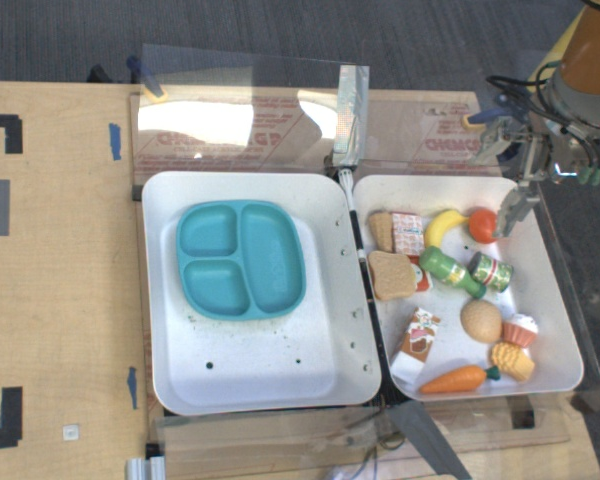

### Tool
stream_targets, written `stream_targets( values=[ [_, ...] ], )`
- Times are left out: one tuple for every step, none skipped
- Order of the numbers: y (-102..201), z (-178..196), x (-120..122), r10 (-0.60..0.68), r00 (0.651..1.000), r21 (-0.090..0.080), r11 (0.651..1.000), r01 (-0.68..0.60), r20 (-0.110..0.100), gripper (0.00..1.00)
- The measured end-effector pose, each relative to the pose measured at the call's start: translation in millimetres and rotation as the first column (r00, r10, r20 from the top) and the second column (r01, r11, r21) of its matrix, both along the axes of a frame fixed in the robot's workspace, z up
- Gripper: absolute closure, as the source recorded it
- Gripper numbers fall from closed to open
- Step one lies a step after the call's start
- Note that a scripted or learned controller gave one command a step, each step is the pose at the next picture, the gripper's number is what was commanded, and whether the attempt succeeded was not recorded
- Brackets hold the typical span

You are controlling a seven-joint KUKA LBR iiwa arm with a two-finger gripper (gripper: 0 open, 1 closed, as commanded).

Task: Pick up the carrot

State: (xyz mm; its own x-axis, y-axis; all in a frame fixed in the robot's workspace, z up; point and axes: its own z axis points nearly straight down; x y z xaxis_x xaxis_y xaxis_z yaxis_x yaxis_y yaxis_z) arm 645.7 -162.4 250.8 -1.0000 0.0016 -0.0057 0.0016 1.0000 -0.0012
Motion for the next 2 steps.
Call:
stream_targets(
  values=[
    [25.6, -142.5, -34.0, -0.455, 0.89, 0.005, 0.89, 0.455, 0.007, 0.0],
    [72.1, -163.8, -101.4, -0.573, 0.82, 0.005, 0.82, 0.573, 0.0, 0.0]
  ],
)
